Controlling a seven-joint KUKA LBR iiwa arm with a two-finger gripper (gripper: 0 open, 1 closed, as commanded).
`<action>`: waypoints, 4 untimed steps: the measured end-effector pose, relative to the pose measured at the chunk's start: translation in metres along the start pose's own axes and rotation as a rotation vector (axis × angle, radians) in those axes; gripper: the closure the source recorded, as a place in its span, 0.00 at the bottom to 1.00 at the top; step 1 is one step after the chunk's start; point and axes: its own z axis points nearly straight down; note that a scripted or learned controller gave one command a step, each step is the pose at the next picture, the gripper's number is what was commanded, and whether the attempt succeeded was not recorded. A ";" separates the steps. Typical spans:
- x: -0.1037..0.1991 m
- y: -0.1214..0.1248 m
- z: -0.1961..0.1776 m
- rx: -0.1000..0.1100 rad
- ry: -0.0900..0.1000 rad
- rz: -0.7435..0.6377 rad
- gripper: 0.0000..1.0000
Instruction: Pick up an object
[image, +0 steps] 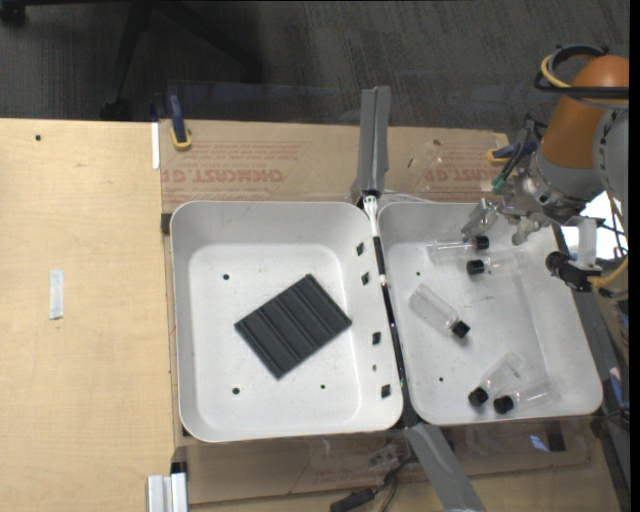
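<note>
Approach step. Gripper (500, 222) hangs at the right bin's (590, 385) far edge, above clear black-capped vials (478, 254); its grip state can't be told. Next: descend squarely onto one vial.

Both bins (190, 300) are white. Far from the claw (503, 215), a dark grey ridged mat (293, 324) shows parallel stripes. Just below the claw lie clear vials (440, 308) with black caps. The surface (80, 300) is pale tan wood, the arm (585, 110) orange-banded.

Left bin (200, 400): open floor around dark ridged slab (293, 324); vials (440, 308) crowd right bin (560, 400).
</note>
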 end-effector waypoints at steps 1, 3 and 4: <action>-0.025 -0.059 0.039 0.000 0.001 -0.098 0.00; -0.040 -0.004 0.029 -0.002 0.002 -0.181 1.00; 0.033 -0.002 -0.046 -0.001 0.000 -0.204 1.00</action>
